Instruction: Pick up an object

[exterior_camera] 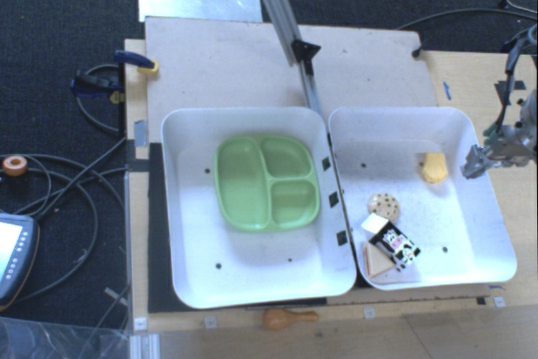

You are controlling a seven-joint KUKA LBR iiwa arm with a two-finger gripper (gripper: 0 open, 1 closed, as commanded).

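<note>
A: How many bins?

B: Two, side by side. The left bin (pixel 181 265) has one green tray (pixel 267 182) with three compartments, lying flat near the middle.

A: And the right bin (pixel 483 261)?

B: Four things. One yellow lump (pixel 434 167) toward the right wall, one round cookie (pixel 383 204) near the middle, one small black-and-white carton (pixel 392 241) just below the cookie, and one tan wedge (pixel 377 258) touching the carton by the front rim.

A: Where is the gripper (pixel 476 163)?

B: At the right bin's right rim, near the yellow lump but apart from it. Nothing sits between its tips; how wide they stand I cannot tell, it's too small and blurred.

A: Room to move?

B: The bin's back half is bare floor, and so is the front right corner. The carton and wedge crowd the front left. One wooden piece (pixel 290 317) lies outside, in front of the left bin.
</note>
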